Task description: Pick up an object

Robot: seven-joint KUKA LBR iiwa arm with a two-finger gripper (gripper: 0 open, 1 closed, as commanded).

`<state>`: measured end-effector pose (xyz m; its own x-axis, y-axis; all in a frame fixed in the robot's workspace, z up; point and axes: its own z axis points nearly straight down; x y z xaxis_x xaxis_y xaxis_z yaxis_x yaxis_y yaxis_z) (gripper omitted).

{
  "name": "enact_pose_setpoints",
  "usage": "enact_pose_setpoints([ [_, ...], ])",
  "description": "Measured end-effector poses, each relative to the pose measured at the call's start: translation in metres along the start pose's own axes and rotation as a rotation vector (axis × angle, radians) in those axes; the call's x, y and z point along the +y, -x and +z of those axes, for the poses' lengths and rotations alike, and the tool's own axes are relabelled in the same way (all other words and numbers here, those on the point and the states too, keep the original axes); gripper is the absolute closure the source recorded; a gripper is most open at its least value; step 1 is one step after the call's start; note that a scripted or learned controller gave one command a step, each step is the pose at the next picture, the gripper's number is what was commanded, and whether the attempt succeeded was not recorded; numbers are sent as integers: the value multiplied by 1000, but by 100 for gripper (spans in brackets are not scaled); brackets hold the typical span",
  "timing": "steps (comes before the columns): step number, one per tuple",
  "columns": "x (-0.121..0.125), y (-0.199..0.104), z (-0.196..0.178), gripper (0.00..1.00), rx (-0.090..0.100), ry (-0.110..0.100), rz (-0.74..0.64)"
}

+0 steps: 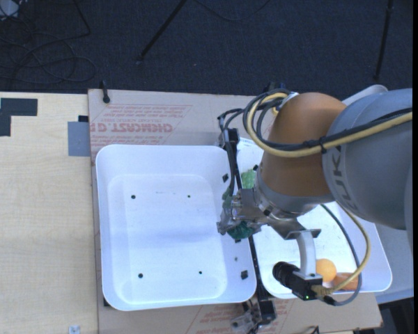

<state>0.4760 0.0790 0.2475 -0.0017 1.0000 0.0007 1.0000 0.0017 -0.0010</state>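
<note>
The arm (334,158) reaches over the right bin (376,270), its gripper (235,223) low at the divide between bins, beside the left bin (160,228). Whether it grips anything, I cannot tell. An orange object (327,270) lies in the right bin's near corner; partly hidden, its long axis perhaps runs left-right.

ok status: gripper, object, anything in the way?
Gripper low at the divider between bins, fingers hidden. Nothing seen held. Orange ball in right bin, near corner. Arm covers most of that bin.
</note>
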Motion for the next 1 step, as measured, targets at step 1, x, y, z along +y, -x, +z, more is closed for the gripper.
enact_pose_setpoints([
  [1,-1,-30,-16,100,0,-2,-2],
])
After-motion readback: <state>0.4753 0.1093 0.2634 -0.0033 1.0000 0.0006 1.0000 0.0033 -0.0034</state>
